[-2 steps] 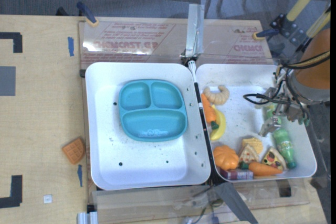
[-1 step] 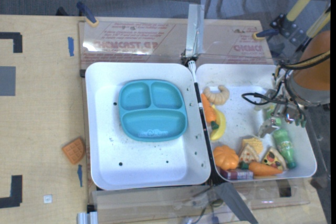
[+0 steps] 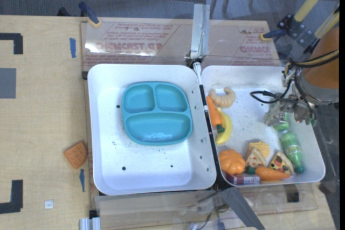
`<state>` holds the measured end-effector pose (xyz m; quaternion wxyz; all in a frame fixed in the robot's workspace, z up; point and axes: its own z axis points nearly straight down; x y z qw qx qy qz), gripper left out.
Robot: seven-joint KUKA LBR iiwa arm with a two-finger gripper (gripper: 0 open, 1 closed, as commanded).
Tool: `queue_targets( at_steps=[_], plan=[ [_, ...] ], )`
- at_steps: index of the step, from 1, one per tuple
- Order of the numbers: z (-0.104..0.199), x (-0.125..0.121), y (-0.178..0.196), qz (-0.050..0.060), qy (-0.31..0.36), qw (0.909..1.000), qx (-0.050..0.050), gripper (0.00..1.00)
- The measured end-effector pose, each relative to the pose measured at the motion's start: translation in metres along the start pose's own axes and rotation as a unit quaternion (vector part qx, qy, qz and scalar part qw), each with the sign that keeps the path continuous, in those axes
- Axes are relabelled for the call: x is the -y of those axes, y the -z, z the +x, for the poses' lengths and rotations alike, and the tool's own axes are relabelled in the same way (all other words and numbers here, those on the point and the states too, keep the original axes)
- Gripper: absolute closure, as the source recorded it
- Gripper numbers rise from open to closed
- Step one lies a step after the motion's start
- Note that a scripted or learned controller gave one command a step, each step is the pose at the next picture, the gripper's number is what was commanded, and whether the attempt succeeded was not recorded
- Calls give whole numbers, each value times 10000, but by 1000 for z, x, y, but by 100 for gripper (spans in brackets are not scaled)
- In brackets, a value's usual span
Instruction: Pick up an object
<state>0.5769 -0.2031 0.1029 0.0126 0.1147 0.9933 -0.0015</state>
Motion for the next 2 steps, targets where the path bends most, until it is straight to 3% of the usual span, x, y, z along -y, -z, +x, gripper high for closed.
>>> queue_targets(
  at_steps=[1, 2],
  plan=[
    [12, -36, 97, -4, -395, 9992, -41, 100],
    [0, 16, -5, -8, 839, 9964, -70, 100]
  ],
)
